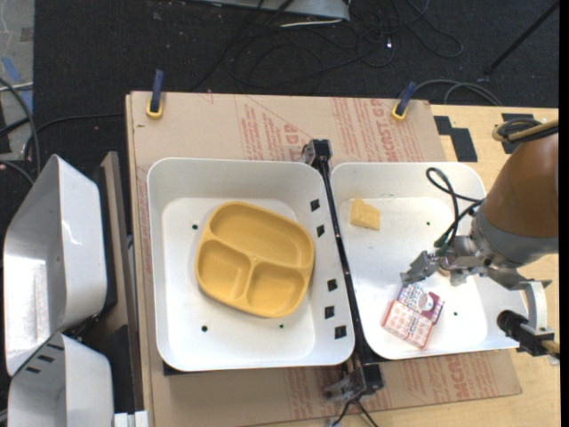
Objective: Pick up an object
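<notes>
From the fixed camera above the bench, two shallow white bins are sitting side by side on a sheet of brown cardboard (267, 118) printed with faint red lettering, and two blue and yellow clamps (156, 96) are pinning that sheet at its far edge. The left bin (169, 238) is holding a yellow plate (253, 258), smooth moulded plastic with rounded corners and three sunken compartments, lying flat near the bin's middle. The right bin (391, 181) is holding two things: a small pale yellow wedge (364, 214), matte and blocky like a piece of sponge or cheese, resting toward the far left part of the bin, and a flat packet (413, 312) with a glossy wrapper in red, white and pink print, lying tilted near the bin's front edge. Black cables are trailing over the dark carpet (89, 34) beyond the bench, and white plastic tubs (49, 247) are standing off to the left. The grey arm (524, 212) with its orange band is reaching in from the right, and the pincer (425, 271) is hanging low over the right bin, its metal tips sitting just above the packet's far edge, very near or touching it. Nothing is showing between the tips, and whether they are spread or closed cannot be told from this angle. The wedge is lying well apart from the pincer, up and to its left.
</notes>
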Robot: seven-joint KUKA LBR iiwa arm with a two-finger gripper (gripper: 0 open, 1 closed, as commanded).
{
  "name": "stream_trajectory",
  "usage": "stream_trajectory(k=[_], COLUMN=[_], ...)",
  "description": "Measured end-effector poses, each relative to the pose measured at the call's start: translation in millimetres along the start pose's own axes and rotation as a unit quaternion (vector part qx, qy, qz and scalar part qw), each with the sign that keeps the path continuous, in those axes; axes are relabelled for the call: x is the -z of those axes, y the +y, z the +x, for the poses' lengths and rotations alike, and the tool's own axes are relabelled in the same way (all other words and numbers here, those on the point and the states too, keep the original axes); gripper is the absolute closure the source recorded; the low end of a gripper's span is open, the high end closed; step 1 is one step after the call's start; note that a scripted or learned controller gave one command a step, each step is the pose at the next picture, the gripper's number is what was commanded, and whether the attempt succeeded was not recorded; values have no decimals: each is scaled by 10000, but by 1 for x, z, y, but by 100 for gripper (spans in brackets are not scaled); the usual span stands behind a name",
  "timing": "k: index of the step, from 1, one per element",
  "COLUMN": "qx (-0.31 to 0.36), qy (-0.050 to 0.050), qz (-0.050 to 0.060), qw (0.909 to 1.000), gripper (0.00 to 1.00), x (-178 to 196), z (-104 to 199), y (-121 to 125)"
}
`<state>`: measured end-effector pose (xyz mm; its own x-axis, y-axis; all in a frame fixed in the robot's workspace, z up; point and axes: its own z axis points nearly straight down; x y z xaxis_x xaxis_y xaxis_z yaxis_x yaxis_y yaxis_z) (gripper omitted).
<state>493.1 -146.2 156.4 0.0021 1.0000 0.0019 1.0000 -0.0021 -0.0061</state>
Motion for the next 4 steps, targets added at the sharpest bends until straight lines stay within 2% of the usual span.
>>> stream_trajectory(k=[1, 2, 4], qx=[0, -15, 35], qy=[-2, -9, -19], qz=[-9, -32, -59], qw=[10000, 10000, 10000], gripper=[0, 100, 100], x=[-45, -32, 82], z=[5, 5, 11], y=[2, 3, 7])
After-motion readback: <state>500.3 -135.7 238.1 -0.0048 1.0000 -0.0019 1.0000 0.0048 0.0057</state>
